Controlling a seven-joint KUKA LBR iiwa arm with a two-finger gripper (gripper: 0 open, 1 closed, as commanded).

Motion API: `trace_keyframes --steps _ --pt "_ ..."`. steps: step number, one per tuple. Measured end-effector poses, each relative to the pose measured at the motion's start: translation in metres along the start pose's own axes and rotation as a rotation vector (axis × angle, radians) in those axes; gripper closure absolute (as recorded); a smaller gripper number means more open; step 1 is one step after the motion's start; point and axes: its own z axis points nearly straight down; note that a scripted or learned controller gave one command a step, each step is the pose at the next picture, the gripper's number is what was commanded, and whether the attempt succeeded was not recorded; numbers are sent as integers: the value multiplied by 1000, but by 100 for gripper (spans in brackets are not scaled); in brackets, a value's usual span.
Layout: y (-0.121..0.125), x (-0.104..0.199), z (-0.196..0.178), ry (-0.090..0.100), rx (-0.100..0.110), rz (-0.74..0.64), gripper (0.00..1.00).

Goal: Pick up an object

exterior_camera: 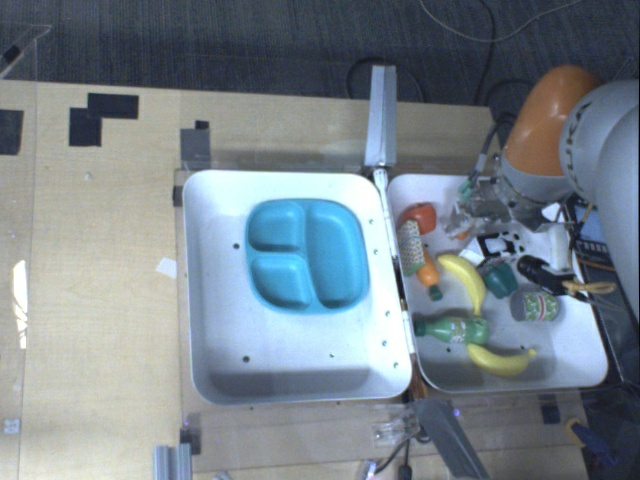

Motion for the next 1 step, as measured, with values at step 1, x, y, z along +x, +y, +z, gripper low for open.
trace_keyframes --steps 1 --pt "33 37 -152 -2 4 140 100"
